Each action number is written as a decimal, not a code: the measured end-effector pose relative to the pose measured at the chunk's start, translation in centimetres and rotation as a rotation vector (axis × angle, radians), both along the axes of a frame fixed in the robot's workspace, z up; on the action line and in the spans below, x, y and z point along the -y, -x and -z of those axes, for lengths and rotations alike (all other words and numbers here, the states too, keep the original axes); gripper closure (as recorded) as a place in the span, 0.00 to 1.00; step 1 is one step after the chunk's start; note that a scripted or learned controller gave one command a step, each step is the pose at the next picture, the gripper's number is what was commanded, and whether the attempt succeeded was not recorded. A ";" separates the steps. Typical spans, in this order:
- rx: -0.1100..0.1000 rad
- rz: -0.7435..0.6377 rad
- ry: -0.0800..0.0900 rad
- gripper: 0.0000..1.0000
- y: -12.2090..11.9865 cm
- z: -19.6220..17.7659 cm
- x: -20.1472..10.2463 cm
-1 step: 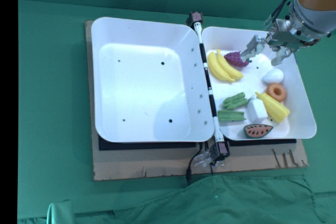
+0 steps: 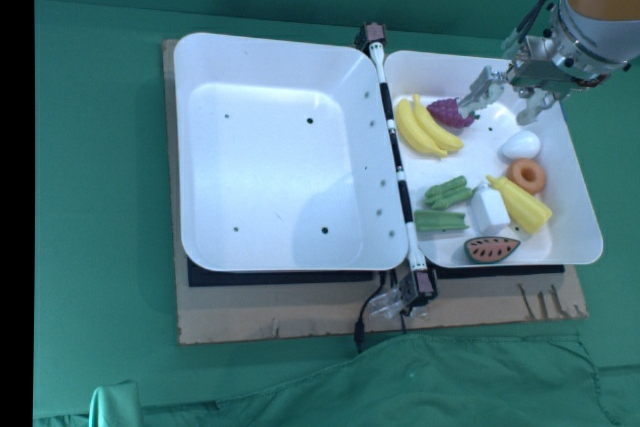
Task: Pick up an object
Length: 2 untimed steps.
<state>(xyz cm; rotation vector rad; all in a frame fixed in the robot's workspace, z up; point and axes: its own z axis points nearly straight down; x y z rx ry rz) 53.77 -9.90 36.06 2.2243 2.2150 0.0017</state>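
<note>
Here, the arm reaches in from the right, its gripper (image 2: 508, 100) hanging above the far end of the right bin (image 2: 580, 245) with its 2 fingers (image 2: 478, 92) spread apart and holding nothing. Just beside the left finger lies a purple bunch of grapes (image 2: 449, 112), next to 2 bananas (image 2: 426, 127). Nearer the front sit a white egg (image 2: 520, 145), an orange doughnut (image 2: 527, 176), a corn cob (image 2: 521, 203), a white block (image 2: 489, 209), green beans (image 2: 445, 192) and a watermelon slice (image 2: 491, 249). The left bin (image 2: 200, 65) stands alongside on the green table (image 2: 100, 165).
</note>
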 end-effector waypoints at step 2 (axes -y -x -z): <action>-0.005 0.001 0.000 0.00 -0.5 9.4 0.5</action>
